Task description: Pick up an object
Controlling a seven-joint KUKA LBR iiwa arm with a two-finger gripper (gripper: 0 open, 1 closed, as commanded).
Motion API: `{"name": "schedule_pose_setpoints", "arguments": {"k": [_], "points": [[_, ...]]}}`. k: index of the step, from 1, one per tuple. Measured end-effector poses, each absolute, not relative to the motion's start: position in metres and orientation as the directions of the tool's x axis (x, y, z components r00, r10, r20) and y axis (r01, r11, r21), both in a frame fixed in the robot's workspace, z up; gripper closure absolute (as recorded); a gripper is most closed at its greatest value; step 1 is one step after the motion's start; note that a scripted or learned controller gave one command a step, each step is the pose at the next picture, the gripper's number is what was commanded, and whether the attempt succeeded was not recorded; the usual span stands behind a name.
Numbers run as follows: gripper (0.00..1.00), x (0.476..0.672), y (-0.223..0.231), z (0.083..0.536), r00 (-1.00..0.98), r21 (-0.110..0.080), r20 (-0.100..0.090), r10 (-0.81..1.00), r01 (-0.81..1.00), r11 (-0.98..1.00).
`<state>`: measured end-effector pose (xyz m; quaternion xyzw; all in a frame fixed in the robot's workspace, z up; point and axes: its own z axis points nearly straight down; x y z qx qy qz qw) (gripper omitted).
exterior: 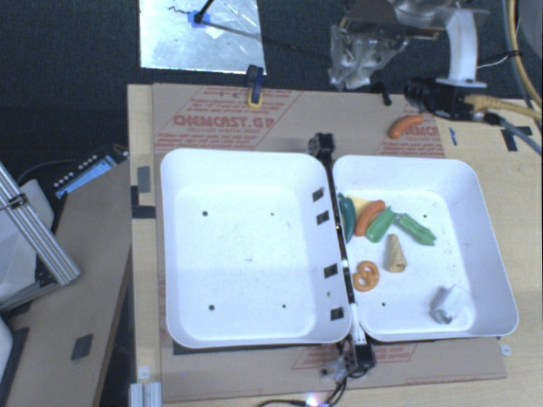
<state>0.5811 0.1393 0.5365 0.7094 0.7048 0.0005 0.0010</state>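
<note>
Nearest, at five o'clock in the right white bin (484, 219): small grey metal block (443, 304), hard, slick. Further in, light orange plastic pretzel (366, 275), tan cone (396, 253), best pinched across. Far off at twelve o'clock, gripper (356, 73); finger state impossible to tell.

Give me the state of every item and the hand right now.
Hand: raised beyond the bins, holding nothing visible.
Pretzel: flat in right bin.
Cone: lying on its side.
Green pieces: lying clustered with orange piece.
Grey item: near front corner.
Sausage: outside bins, on board.
</note>
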Motion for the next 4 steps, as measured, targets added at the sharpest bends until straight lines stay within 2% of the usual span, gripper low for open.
{"name": "schedule_pose_setpoints", "arguments": {"k": [1, 2, 3, 4], "points": [[1.00, 0.588, 0.180, 0.535, -0.007, 0.002, 0.001, 1.000, 1.000, 0.007], [1.00, 0.603, 0.220, 0.535, -0.007, 0.003, 0.001, 1.000, 1.000, 0.007], [1.00, 0.671, 0.234, 0.534, -0.004, 0.004, 0.000, 1.000, 1.000, 0.004], [1.00, 0.669, 0.107, 0.536, 0.011, 0.003, -0.004, 1.000, 1.000, -0.011]]}}
